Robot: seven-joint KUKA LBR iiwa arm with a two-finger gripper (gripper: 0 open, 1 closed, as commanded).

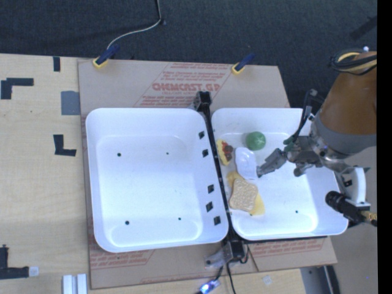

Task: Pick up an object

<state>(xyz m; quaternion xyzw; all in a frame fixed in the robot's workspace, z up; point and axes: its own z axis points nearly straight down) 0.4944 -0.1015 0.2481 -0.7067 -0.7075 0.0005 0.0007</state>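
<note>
Gripper [264, 167] low in right bin [306, 222], beside white piece [245, 162] — finger state unreadable. Nothing lifted yet — 1 pick pending.

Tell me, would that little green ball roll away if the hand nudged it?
Probably. The green ball looks round and sits loose on the smooth floor of the right bin, so a nudge would likely send it rolling. The bin's wall should stop it. It looks small, so probably light.

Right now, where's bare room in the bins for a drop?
The left bin has open floor from wall to wall. In the right bin, floor is free at the near right corner. It is crowded along the divider: green ball, white piece, cracker, with the claw beside them.
</note>
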